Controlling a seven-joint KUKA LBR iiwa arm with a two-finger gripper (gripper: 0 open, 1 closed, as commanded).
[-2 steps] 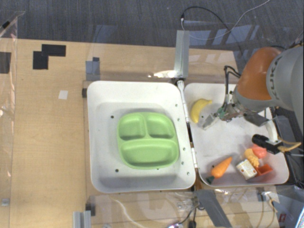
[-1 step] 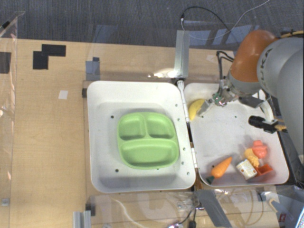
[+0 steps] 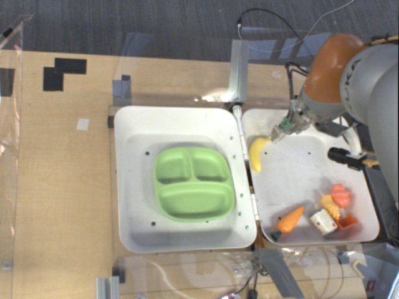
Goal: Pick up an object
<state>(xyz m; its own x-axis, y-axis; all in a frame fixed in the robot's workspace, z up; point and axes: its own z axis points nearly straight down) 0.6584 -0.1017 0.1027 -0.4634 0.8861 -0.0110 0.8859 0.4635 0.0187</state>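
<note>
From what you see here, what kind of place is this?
Probably a robot test bench in a lab, not a kitchen. A grey robot arm reaches over two white bins on a wooden bench. The food is toy food: a banana, a carrot, beside a green divided plate.
</note>
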